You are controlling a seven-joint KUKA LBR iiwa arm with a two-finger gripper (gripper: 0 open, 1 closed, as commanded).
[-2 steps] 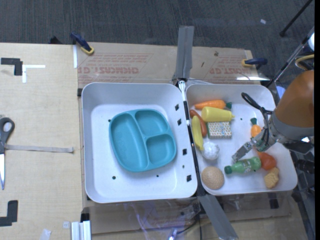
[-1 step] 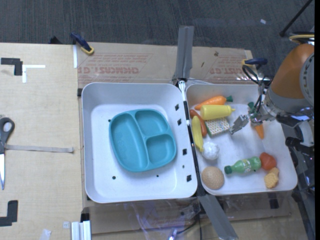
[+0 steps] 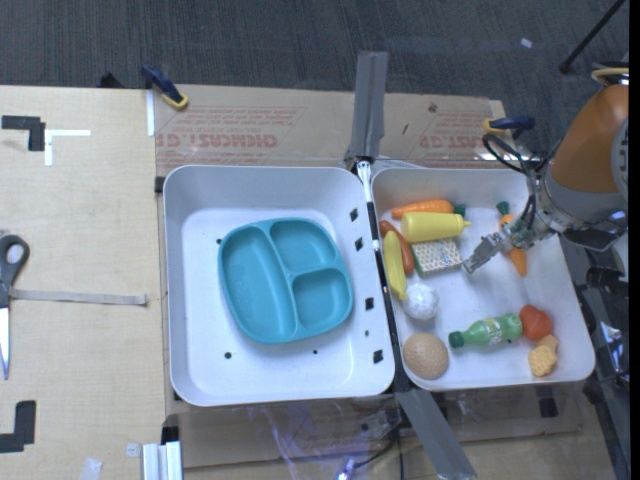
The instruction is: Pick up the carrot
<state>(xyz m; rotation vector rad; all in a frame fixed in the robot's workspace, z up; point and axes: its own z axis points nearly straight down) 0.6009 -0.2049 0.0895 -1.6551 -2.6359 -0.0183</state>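
One carrot [image 3: 424, 208] lies on its side at the far end of the right bin [image 3: 565, 298], orange body pointing left, green top to the right, just behind one yellow mustard bottle [image 3: 434, 227] that lies parallel to it. My claw [image 3: 488, 250] is well apart from the carrot, low in the middle of the same bin, just right of one speckled sponge-like block [image 3: 437, 256]. My arm [image 3: 585, 163] enters from the right, orange band uppermost, wrist angled down and leftward. My fingers [image 3: 478, 257] appear narrow with nothing visibly between them, though I cannot tell their gap for certain. A small orange piece [image 3: 518, 261] sits just beside my wrist.

Remaining contents of the right bin, counted: one banana [image 3: 396, 266], one white ball [image 3: 420, 299], one tan round bun-like object [image 3: 425, 355], one green bottle [image 3: 487, 332], one red tomato-like piece [image 3: 536, 321], one orange-tan chunk [image 3: 543, 357].

The left bin [image 3: 185, 298] holds one teal divided plate [image 3: 286, 279] with three compartments. One pair of scissors [image 3: 8, 273] lies on the bench [image 3: 75, 228] at far left.
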